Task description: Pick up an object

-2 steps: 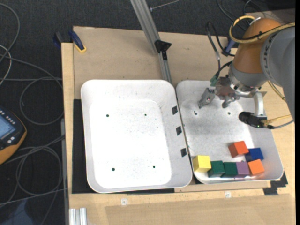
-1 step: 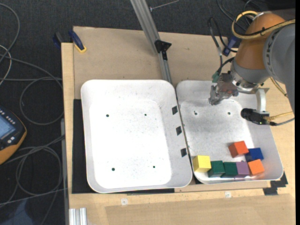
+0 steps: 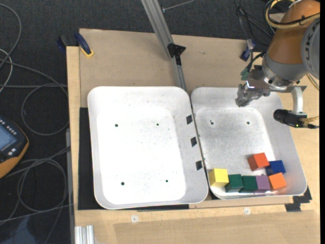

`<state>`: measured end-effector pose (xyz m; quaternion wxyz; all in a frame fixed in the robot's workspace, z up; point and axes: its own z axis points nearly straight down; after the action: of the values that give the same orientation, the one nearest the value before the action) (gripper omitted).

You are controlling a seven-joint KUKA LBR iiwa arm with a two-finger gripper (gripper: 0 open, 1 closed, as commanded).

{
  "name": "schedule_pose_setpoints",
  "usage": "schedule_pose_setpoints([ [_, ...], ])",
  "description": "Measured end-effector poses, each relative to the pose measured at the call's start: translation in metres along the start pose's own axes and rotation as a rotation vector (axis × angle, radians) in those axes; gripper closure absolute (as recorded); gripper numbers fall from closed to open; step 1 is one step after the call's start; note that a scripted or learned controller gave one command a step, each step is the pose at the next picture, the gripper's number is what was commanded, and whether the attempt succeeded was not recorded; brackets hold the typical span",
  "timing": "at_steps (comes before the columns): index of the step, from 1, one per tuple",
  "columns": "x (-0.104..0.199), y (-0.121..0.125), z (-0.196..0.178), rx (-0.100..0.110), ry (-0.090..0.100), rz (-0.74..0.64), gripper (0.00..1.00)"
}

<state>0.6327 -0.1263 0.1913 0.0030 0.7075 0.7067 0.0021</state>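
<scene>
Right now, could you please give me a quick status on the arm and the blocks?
Gripper above right bin's far end, nothing seen in it. Blocks clustered at near edge, yellow block leftmost. Right bin bare in between.

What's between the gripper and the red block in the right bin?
Camera view: bare speckled floor of the right bin between gripper and red block.

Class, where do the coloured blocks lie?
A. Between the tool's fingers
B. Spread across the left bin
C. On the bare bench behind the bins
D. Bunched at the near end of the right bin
D: the blocks cluster at the near edge of the right bin, well away from the tool over that bin's far end.
</scene>
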Motion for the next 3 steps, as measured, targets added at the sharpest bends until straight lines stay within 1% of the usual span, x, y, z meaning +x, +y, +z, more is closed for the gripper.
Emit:
schedule_pose_setpoints([
  [1, -0.006, -0.002, -0.063, -0.002, -0.001, -0.001, 1.00],
  [2, -0.006, -0.001, -0.080, 0.003, 0.001, -0.002, 1.00],
  [3, 0.046, -0.013, -0.077, 0.008, 0.004, -0.007, 1.00],
])
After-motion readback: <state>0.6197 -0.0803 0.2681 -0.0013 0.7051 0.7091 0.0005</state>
